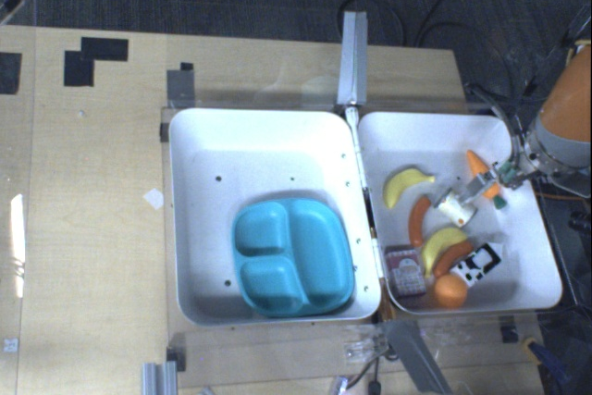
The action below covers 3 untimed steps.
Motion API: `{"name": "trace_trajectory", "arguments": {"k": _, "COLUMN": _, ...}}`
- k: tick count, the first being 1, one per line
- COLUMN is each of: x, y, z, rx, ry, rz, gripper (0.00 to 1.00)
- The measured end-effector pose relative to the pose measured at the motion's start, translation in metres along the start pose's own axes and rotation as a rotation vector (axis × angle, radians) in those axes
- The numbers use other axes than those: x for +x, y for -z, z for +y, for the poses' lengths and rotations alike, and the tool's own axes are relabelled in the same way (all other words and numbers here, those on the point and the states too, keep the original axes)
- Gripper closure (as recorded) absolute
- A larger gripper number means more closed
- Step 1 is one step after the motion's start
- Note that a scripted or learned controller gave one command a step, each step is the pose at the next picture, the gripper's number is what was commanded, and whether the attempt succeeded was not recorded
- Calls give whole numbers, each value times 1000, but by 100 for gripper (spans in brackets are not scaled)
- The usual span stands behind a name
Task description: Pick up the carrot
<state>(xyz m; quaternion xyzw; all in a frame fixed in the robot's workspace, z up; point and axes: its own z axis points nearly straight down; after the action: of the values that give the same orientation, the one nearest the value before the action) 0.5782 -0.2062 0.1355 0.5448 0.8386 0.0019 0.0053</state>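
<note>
The carrot [477,166] is orange with a green end and lies slanted near the far right side of the right bin [527,236]. My gripper [455,205] reaches in from the right, low over the bin, and its body crosses the carrot's lower end. The gripper's tip sits just left of and below the carrot, next to a red-orange sausage [419,219]. Nothing is visibly lifted.
The right bin also holds a yellow banana [405,183], a second banana [444,245], an orange [450,290], a black-and-white box [477,264] and a maroon packet [404,270]. A blue divided plate [291,256] lies in the left bin [213,162].
</note>
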Motion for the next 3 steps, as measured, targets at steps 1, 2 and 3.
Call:
{"name": "trace_trajectory", "arguments": {"k": 1, "x": 12, "y": 61, "z": -27, "rx": 3, "ry": -100, "rz": 1, "gripper": 0}}
{"name": "trace_trajectory", "arguments": {"k": 2, "x": -10, "y": -47, "z": 28, "rx": 0, "ry": -129, "rz": -1, "gripper": 0}}
{"name": "trace_trajectory", "arguments": {"k": 3, "x": -11, "y": -34, "z": 32, "rx": -7, "ry": -126, "rz": -3, "gripper": 100}}
